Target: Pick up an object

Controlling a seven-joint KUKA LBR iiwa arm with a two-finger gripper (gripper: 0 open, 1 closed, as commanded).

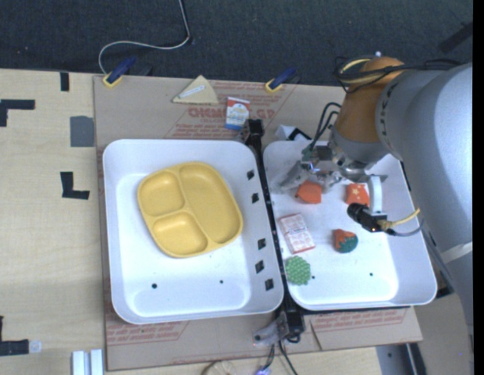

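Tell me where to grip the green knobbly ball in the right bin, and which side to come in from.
Take the green knobbly ball across its middle, coming straight down from above. It looks round, so no side offers a better hold. It lies close to the bin's left wall, with the flat pink and white packet just behind it, so setting the fingers front to back risks the packet; left to right crowds the wall.

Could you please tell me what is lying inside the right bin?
Right bin holds a packet, green ball, orange piece and orange-green toy. The arm covers its far corner.
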